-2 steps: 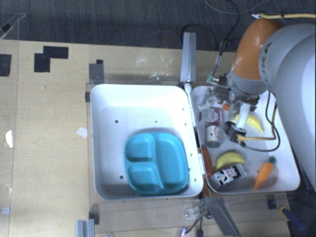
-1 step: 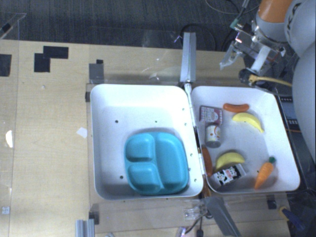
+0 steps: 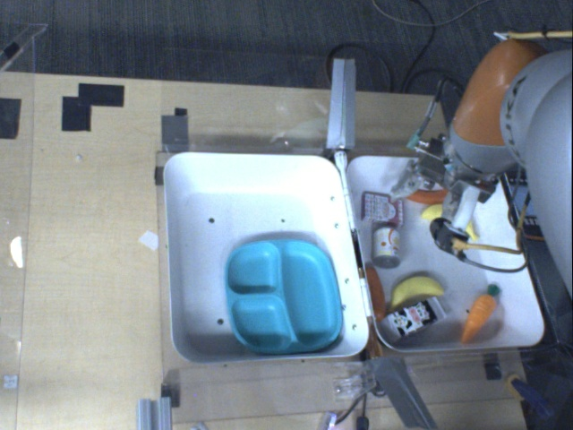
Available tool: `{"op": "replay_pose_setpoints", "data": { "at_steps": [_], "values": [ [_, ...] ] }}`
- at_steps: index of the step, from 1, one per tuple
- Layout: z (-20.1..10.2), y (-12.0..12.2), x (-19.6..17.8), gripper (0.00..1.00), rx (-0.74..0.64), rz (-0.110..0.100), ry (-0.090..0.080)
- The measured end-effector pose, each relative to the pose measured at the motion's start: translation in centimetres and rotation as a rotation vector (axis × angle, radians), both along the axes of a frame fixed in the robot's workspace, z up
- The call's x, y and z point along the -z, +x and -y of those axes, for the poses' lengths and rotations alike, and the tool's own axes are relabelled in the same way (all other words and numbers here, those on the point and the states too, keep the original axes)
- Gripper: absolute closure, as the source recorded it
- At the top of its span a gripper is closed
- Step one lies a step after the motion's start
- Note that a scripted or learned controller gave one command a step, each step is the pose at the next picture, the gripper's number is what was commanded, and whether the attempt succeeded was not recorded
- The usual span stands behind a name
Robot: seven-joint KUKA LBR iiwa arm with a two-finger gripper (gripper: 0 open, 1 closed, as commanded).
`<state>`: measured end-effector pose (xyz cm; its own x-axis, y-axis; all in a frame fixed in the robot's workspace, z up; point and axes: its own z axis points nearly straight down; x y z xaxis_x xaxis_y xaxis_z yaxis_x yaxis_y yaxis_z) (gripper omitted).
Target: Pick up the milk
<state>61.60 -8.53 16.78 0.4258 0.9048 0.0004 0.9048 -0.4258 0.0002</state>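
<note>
The milk (image 3: 417, 316) is a small black-and-white carton lying on its side near the front edge of the right bin (image 3: 528, 330). My gripper (image 3: 446, 193) hangs over the back part of that bin, well behind the milk and apart from it. An orange and a yellow item (image 3: 436, 211) peek out from under the gripper. Nothing from the bin shows in the gripper's grasp.
Around the milk lie a yellow banana (image 3: 418, 288), a carrot (image 3: 481, 316), a brown sausage (image 3: 375, 291), a small can (image 3: 387, 244) and a red-and-white packet (image 3: 380, 207). The left bin (image 3: 206, 195) holds a blue divided plate (image 3: 283, 296). A cable (image 3: 483, 251) loops below the wrist.
</note>
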Motion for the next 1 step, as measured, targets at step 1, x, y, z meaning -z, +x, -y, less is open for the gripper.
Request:
{"op": "replay_pose_setpoints", "data": {
  "at_steps": [1],
  "values": [
    [-0.94,4.17,-2.14,0.0,-0.217,0.007,-0.002]
  ]
}}
